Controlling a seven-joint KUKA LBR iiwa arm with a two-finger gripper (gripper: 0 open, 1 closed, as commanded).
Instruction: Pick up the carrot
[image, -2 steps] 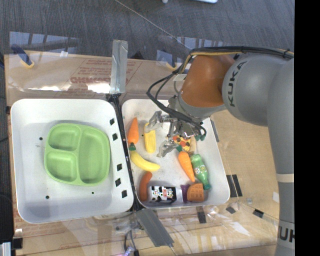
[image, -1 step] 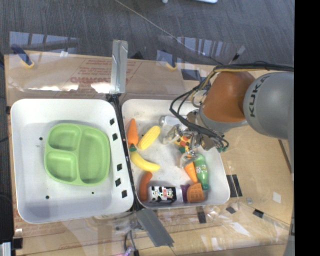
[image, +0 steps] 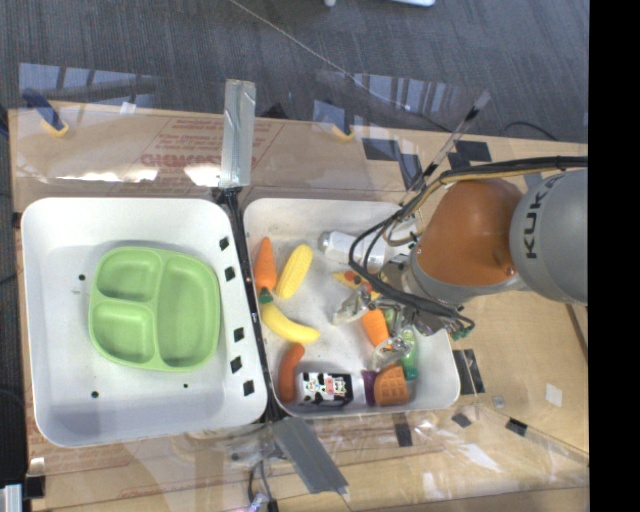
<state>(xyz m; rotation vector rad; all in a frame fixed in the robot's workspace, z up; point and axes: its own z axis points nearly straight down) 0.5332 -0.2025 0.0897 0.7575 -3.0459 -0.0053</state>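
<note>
While the grey arm with its orange band reaches in from the right, it hangs low over the right white bin, one of two set side by side on the worktop. The left white bin holds a green divided plate. The right bin is crowded: along its left wall lies the carrot, orange with a green tip pointing near, and just right of it a corn cob, with a banana nearer and a reddish sausage-shaped toy nearer again. A black-and-white carton sits against the near wall. The pincer is down among small items in the middle of the bin, beside a small orange piece; whether it is open or closed cannot be told, as cables and wrist hide it. The carrot lies to the left and slightly farther, apart from the pincer, with the corn cob between them. By judgement the approach is in hand, and it looks off target; the next move calls for shifting left over the carrot before closing.
</note>
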